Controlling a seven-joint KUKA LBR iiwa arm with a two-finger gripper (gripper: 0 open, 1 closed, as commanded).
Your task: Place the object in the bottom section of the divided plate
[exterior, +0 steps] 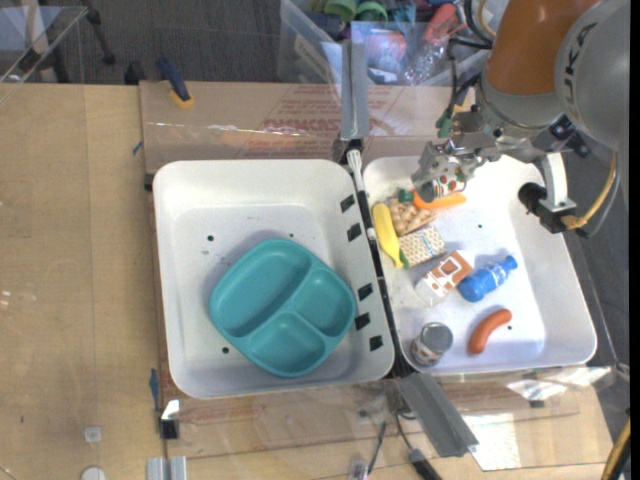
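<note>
End effector (pixel 447 173): low over right bin's (pixel 560 313) far corner, on the toy pile, presumably picking; grip state cannot tell | carrot (pixel 445 203): just beneath | banana (pixel 385 233): nearer, leftward | plate (pixel 282 306): far left, left bin (pixel 190 268), awaiting object.

Teal divided plate (pixel 282 306) in the left bin (pixel 180 198); the hand (pixel 440 173) hovers over toys in the right bin (pixel 560 308), upper right.

The divided plate (pixel 282 306) lies in the left bin (pixel 190 193).
</note>
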